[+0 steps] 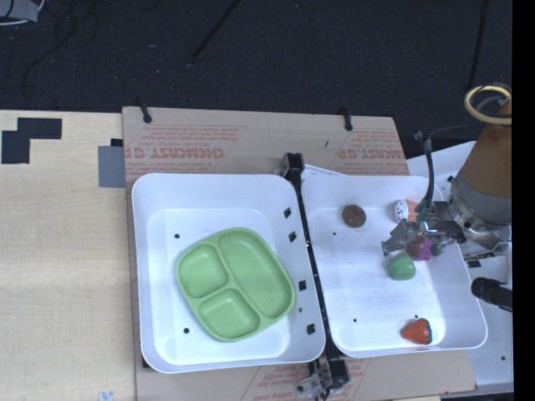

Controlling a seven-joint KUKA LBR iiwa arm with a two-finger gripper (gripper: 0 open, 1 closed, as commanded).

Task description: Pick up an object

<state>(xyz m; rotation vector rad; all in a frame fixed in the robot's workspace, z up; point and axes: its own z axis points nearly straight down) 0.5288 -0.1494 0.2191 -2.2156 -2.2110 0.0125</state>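
Left bin (150, 224): it carries one green divided plate (235, 284) with three compartments, lying flat and turned at an angle, nearer the bin's front edge than its back edge.

Right bin (359, 324): it carries several small objects, all loose on the floor of the bin. A brown round disc (354, 215) lies toward the back edge, about midway between the left and right walls. A small white object (400, 210) with spots sits near the back right corner, just beside the gripper. A green rounded object (401, 266) lies near the right wall, about midway between back and front, directly below the gripper in the view. A purple object (422, 250) shows at the gripper itself, touching or just beside the green one. An orange-red object (417, 331) with a dark green end lies near the front right corner, well apart from the others.

Gripper (415, 239): it is low over the right side of the right bin, above the green and purple objects. Whether it is open or closed cannot be told, nor whether it grips anything.
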